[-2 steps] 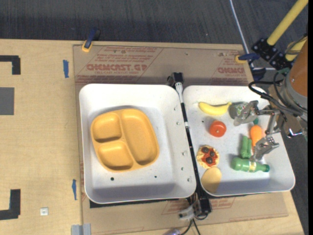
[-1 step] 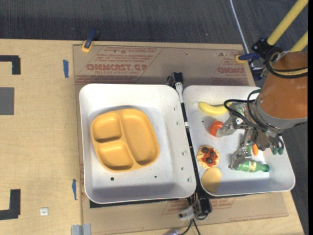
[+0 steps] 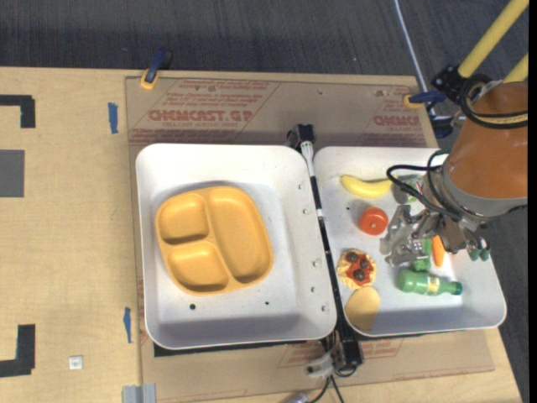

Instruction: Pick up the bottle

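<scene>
Pincer (image 3: pixel 409 240) low in right bin (image 3: pixel 482 309), just above bottle (image 3: pixel 427 285); finger state: cannot tell. Bottle lying flat, near-right of bin, beside tomato (image 3: pixel 373 220) and pizza (image 3: pixel 357 266). Not grasped, not lifted; pick pending.

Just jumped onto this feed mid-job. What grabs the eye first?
The big yellow divided plate lying in the left bin. In the right bin, the arm's pincer hangs just above a green bottle lying on its side, with a banana and a tomato nearby.
</scene>
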{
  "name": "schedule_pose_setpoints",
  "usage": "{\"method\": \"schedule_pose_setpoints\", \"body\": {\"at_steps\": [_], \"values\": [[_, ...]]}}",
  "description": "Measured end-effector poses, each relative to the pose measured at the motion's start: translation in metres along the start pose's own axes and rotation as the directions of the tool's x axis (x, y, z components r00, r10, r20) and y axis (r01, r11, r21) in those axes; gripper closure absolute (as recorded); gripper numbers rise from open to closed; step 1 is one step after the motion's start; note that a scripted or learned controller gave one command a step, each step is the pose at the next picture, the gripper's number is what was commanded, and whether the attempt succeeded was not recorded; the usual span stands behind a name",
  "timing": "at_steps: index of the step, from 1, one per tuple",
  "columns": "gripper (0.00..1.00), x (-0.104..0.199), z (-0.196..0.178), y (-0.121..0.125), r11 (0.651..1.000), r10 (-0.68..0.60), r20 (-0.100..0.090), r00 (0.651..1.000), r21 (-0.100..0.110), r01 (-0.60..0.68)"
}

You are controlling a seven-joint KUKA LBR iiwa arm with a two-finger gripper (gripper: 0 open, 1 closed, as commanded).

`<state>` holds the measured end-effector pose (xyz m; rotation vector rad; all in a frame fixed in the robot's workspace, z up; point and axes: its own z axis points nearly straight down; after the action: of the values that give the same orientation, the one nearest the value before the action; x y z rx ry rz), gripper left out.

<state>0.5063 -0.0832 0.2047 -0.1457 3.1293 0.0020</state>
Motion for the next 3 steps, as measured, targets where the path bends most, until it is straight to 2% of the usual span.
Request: {"method": "schedule_pose_setpoints", "body": {"at_steps": [1,2,3], "values": [[0.00,0.000,0.000,0.000,1.000,0.000,0.000,1.000,0.000,0.000],[1.00,-0.002,-0.011,0.000,1.000,0.001,0.006,1.000,0.000,-0.001],[1.00,0.009,0.019,0.000,0.963,-0.270,-0.007,0.963,-0.002,0.270]]}}
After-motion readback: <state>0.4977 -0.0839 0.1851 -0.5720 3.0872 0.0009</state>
